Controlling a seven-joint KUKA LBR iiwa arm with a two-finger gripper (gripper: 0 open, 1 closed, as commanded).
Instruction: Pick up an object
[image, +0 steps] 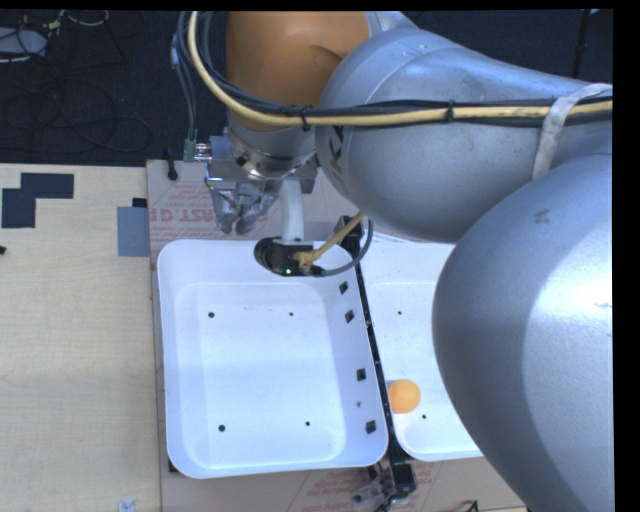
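Observation:
An orange ball (404, 396) lies in the right bin (420, 300), near that bin's front left corner and close to the divider between the bins. My gripper (241, 213) hangs above the back edge of the left bin (190, 290), over the cardboard behind its rim and far from the ball. Nothing shows between its tips. The grey arm covers most of the right bin.
A black module (285, 256) with a green light and a yellow cable hangs beside the gripper over the left bin's back rim. Black clips (360, 375) line the divider. A pale wooden bench top (70, 350) spreads to the left.

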